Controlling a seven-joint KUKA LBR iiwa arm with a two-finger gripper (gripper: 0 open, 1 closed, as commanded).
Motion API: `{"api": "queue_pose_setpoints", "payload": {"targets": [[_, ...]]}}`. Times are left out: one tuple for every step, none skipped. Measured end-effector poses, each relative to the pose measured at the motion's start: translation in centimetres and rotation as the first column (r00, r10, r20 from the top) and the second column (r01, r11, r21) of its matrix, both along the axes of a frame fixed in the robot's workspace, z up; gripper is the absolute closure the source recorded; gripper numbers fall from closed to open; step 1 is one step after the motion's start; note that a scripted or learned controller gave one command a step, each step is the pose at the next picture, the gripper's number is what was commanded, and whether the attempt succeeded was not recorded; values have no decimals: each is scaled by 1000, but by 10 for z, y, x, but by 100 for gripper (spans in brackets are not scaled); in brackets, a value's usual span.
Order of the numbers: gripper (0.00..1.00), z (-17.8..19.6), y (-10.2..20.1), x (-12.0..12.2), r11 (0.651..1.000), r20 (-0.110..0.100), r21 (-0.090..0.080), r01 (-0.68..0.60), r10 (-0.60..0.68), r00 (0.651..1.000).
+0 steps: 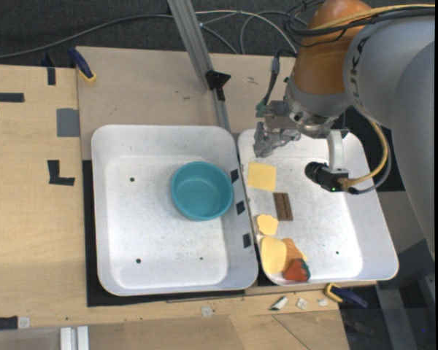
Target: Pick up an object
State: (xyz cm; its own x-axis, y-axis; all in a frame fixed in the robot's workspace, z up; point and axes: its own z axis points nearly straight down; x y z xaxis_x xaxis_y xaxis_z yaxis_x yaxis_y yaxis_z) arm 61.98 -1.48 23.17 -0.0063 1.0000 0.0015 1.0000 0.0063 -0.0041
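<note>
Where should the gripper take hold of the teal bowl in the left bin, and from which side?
Probably the teal bowl is best gripped by its rim, coming straight down from above. It sits upright with its mouth open, so one finger can go inside the wall and one outside. The side toward the right bin is nearest the gripper.

The two bins, left bin (117,217) and right bin (350,224), are showing white with fine dark speckling. The bowl (201,189) is showing solid teal. The square slice (262,176) is showing pale yellow. The small bar (282,206) is showing brown. The rounded pieces (271,250) are showing yellow, and the item (298,270) beside them is appearing red with an orange part, though it is too small to read clearly. The arm (328,57) is showing grey with an orange band. The tool (266,144) is showing metallic grey. The worktop (29,195) is showing tan wood with dark tape marks.
</note>
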Motion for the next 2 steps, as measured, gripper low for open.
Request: {"api": "queue_pose_setpoints", "payload": {"targets": [[100,3,43,-15,1000,1,0,1,-1,1000],[100,-5,98,-22,1000,1,0,-1,1,1000]]}}
